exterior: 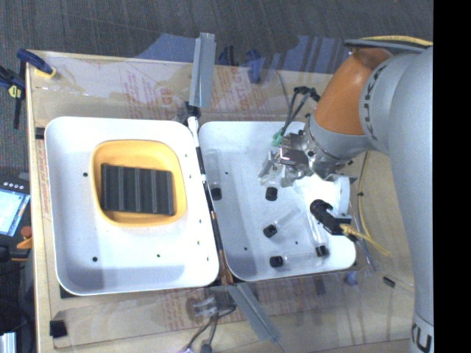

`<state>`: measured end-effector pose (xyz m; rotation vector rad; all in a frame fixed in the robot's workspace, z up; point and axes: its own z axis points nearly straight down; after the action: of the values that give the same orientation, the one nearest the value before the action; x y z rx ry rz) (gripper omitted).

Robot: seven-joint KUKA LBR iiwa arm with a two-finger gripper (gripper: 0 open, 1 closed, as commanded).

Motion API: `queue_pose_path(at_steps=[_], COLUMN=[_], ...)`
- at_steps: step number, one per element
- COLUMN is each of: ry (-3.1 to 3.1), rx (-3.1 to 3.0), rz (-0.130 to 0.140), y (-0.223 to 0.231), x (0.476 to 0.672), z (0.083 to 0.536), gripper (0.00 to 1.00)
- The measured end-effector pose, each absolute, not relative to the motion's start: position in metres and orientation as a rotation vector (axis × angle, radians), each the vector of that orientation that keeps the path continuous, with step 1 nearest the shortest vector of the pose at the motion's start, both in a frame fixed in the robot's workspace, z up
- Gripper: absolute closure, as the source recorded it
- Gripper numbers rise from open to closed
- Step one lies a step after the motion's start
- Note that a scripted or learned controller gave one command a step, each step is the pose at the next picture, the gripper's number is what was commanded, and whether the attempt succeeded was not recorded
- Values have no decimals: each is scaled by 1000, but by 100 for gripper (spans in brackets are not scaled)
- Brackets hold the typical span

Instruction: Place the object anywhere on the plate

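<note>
Seen from above, the end effector (282, 169) hangs over the right bin (235, 197), low near its upper middle. Whether it grips anything cannot be told. Small black pieces (271, 194) lie just below it and further down the bin floor. Well to its left, in the left bin (66, 197), sits the yellow plate (136, 153) with a dark ribbed block (137, 190) on it.
</note>
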<state>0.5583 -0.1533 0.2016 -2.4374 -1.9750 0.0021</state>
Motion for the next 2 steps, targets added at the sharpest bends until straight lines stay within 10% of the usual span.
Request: queue_pose_path(at_steps=[2], ry=[-2196], rx=[-2243], rz=[3], y=[-54], x=[619], z=[201], gripper=[100])
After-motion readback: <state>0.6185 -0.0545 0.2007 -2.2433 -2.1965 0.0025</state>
